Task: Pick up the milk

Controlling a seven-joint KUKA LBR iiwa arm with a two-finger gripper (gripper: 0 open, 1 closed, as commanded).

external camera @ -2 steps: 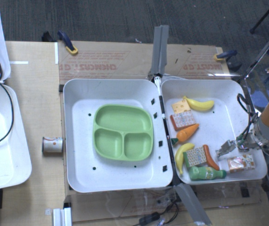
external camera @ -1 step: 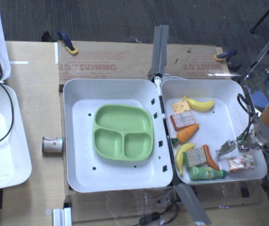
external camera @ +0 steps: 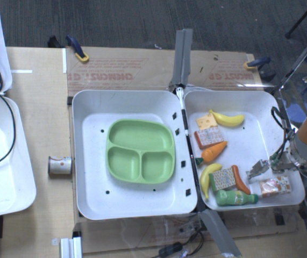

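In the right bin (external camera: 261,98), the tool (external camera: 259,169) hovers spread just beside the milk (external camera: 275,186).

A green tray (external camera: 141,151) lies in the left bin (external camera: 83,144). The right bin (external camera: 261,104) holds two bananas, a carrot (external camera: 214,151) and a green bottle (external camera: 235,199).
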